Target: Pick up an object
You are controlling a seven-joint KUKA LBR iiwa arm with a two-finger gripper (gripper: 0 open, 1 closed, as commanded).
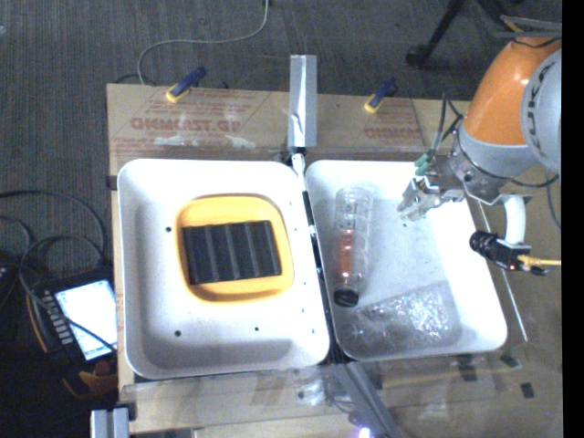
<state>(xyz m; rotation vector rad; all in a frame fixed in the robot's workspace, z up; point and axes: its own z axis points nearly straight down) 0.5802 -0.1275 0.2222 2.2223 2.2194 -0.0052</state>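
A clear plastic bottle (349,243) with a black cap lies lengthwise along the left side of the right bin (474,272). A crumpled clear plastic bag (411,313) rests at that bin's front. In the left bin (146,245) sits a yellow-rimmed tray with dark slats (234,247). My gripper (417,199) hangs over the upper right part of the right bin, right of the bottle and apart from it. Nothing shows between its fingers.
A metal divider post (302,103) stands behind the seam between the two bins. Two blue-and-yellow clamps (185,83) hold the cardboard sheet at the back. A tablet and cables (78,313) lie on the floor to the left.
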